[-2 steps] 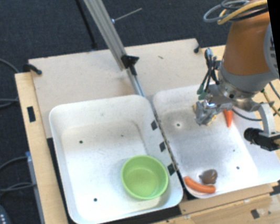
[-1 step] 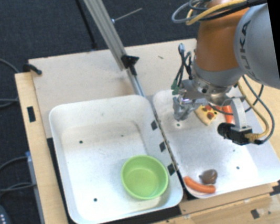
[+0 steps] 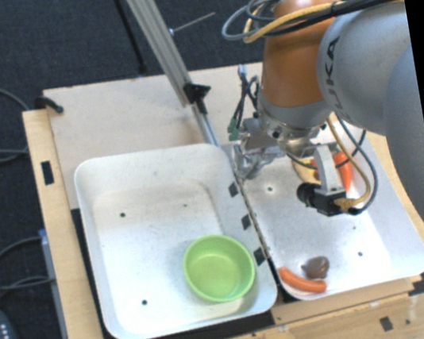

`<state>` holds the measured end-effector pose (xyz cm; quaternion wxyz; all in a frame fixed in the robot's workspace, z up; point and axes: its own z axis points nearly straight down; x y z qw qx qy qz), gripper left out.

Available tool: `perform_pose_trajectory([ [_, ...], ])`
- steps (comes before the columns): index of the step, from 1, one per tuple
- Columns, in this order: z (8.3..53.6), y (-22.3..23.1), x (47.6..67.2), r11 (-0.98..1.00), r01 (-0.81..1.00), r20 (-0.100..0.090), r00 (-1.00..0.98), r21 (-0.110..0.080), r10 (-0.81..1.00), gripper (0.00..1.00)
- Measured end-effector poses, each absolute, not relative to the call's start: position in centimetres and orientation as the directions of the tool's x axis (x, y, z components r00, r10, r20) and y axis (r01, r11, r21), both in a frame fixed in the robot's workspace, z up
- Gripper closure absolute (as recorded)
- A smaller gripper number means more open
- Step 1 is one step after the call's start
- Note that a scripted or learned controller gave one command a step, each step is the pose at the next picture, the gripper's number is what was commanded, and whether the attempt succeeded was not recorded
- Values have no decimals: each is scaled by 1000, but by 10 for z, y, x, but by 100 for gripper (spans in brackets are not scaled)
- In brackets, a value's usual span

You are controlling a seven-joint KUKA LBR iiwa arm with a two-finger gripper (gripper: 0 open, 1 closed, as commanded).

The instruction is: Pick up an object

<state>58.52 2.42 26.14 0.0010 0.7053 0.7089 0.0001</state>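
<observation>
The pincer (image 3: 249, 158) is seen above the right bin (image 3: 386, 248), near its far left wall; how far it is opened cannot be told. An orange carrot (image 3: 301, 280) and a brown lump (image 3: 317, 267) are seen side by side in that bin's near left corner.

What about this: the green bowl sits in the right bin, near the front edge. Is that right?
Not quite. The green bowl sits in the left bin, not the right one. It is near the front edge, just as you said. The camera view, looking down on both bins, shows it.
</observation>
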Motion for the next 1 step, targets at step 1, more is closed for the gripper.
perform_pose_trajectory([
  [1,263,75,602,7,1000,0,-7,2,1000,100],
])
